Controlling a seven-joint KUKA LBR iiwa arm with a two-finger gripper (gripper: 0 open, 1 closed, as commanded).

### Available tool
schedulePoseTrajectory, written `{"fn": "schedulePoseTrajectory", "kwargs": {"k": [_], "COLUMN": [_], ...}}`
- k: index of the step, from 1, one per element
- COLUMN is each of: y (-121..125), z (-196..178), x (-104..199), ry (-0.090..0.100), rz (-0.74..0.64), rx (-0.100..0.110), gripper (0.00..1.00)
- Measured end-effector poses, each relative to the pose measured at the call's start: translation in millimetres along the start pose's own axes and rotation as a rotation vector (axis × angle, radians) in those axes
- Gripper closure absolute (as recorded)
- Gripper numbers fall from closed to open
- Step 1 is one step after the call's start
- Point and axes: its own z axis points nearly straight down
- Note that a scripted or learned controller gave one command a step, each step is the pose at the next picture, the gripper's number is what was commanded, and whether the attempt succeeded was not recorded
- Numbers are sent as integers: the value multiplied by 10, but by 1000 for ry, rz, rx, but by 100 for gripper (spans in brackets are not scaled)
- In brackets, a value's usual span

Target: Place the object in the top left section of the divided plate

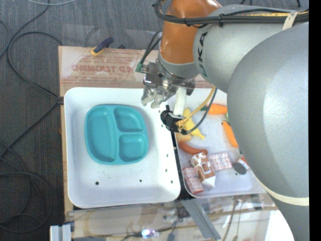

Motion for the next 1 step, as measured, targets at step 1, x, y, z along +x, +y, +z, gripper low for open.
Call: {"fn": "schedulePoseTrajectory", "kwargs": {"k": [1], "y": [371], "z": [28], "x": [-618], "ry": [-3], "rz": [403], "rx": [0], "gripper": [100]}}
